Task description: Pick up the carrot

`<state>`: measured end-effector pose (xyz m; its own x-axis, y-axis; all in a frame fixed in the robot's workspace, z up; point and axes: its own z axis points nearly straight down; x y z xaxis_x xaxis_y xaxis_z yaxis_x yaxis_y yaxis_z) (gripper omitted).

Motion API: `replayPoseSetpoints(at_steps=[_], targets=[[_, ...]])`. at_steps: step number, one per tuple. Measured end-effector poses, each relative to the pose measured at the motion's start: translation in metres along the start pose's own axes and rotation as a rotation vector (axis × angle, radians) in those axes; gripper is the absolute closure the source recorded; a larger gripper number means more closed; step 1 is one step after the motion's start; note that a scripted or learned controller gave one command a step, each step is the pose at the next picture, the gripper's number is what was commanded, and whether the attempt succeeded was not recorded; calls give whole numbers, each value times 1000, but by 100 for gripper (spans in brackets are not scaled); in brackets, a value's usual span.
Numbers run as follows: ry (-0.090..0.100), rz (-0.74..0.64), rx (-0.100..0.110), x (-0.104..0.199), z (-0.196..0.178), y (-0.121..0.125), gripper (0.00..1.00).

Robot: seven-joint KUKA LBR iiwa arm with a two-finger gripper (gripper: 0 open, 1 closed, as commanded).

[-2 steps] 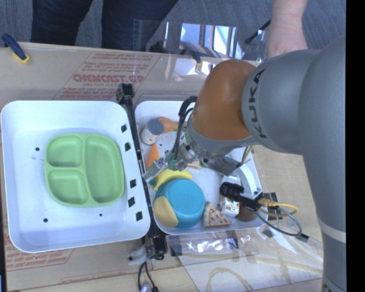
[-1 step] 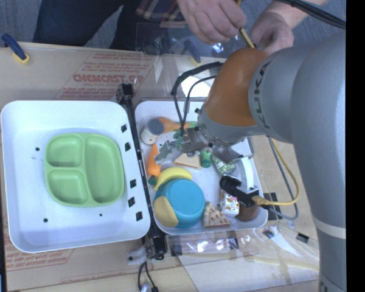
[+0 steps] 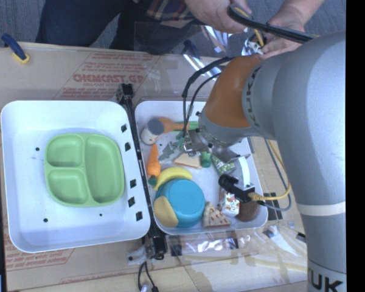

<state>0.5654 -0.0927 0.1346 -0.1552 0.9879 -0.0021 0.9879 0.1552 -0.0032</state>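
A single camera looks down at a slant from above the bench (image 3: pixel 79 72), close enough that the two white bins fill most of the frame: the left bin (image 3: pixel 15 163) toward 9 o'clock, the right bin (image 3: pixel 255 215) near centre. The arm (image 3: pixel 304 120) enters from 3 o'clock.

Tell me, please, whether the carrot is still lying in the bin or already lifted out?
Still in the bin: the carrot lies flat along the right bin's left wall, beside the banana.

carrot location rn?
In the camera view the carrot lies in the right bin, against its left wall, lengthwise along the divider between bins. The banana and blue bowl sit just to its lower right.
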Motion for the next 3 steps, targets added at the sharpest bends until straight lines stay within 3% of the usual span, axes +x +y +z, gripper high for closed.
replayPoseSetpoints(at_steps=[1,2,3], targets=[[-7,88,-13,-4,34,10,0],[8,147,-3,-37,39,-9,0],[-38,197,-7,10,41,-27,0]])
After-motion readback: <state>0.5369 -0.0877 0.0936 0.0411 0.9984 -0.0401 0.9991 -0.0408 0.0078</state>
